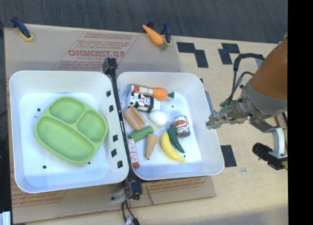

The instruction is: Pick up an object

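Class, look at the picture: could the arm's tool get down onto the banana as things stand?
Probably yes. The banana lies uncovered near the right bin's near edge, and the tool hangs just outside that bin's rim.

Bright even overhead light, soft shadows, slightly soft focus

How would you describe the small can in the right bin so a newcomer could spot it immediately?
Start at the right white bin, the one crowded with toy food. Look to its right-hand half, just right of the white egg and above the yellow banana. The can is the short cylinder with a red label and a metal top, the only tin among the food shapes.
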Robot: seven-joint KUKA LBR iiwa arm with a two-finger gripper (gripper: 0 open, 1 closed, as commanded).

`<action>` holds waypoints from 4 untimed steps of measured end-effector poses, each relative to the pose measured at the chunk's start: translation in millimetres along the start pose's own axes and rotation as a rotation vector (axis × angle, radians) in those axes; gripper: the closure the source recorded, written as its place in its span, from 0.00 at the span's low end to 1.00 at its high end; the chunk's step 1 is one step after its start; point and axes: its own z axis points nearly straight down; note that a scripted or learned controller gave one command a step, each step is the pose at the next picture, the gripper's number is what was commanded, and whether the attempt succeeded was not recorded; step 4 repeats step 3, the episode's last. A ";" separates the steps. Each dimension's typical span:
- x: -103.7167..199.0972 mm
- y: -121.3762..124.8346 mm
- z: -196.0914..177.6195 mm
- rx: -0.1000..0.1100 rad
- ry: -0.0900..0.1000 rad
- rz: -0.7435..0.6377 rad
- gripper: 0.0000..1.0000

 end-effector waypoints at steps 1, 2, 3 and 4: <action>-1.2 -0.9 32.4 0.004 0.002 0.000 1.00; -2.2 0.2 -3.0 -0.001 0.000 0.000 1.00; -1.2 -0.9 38.9 0.004 0.002 0.000 1.00; -1.2 -0.9 38.9 0.004 0.002 0.000 1.00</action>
